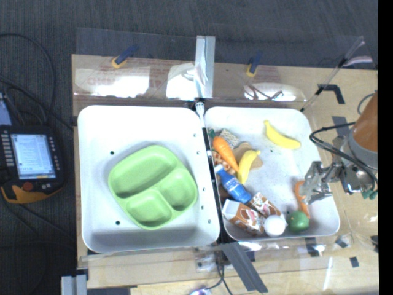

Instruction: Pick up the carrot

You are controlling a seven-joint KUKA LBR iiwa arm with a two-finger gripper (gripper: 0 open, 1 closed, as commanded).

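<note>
Nearest the camera, packets (249, 214), a white egg (274, 226) and a green ball (298, 221) are seen in the right bin (288, 117), with bananas (281, 136). The carrot (223, 152) lies by the divider. The gripper (314, 183) hovers apart, over an orange piece (301, 200); its opening cannot be told. Approach is judged underway; a leftward reach is needed. A green tray (153, 185) sits in the left bin (98, 165).

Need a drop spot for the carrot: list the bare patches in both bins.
Left bin: white margin around the green tray. Right bin: floor between the banana, the gripper and the blue bottle. Crowded along the divider and front edge.
</note>
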